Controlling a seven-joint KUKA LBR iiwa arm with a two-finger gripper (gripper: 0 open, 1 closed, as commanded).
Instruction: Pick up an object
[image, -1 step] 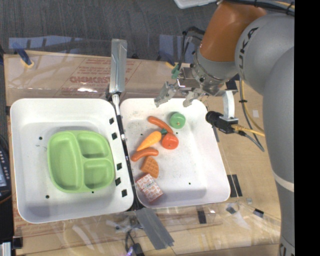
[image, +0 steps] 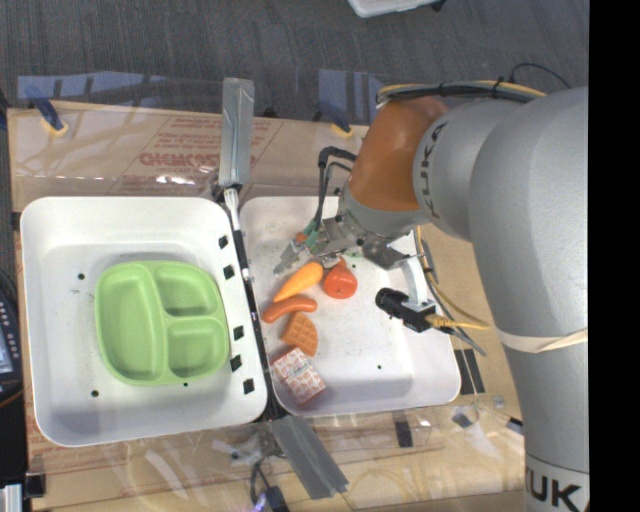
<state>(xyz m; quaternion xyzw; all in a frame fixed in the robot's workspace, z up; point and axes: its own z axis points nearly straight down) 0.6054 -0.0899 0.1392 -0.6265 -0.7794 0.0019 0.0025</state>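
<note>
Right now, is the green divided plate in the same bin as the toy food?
No, the green plate lies in the left bin; the toy food is in the right bin.

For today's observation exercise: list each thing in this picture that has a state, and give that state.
Gripper: low in the right bin, above the carrot; grip unclear.
Carrot: lying flat.
Tomato: resting beside the carrot.
Sausage: lying flat.
Waffle: lying flat.
Packet: tilted against the bin wall.
Tray: upright.

Even bright light, soft shadows, slightly grainy
</note>
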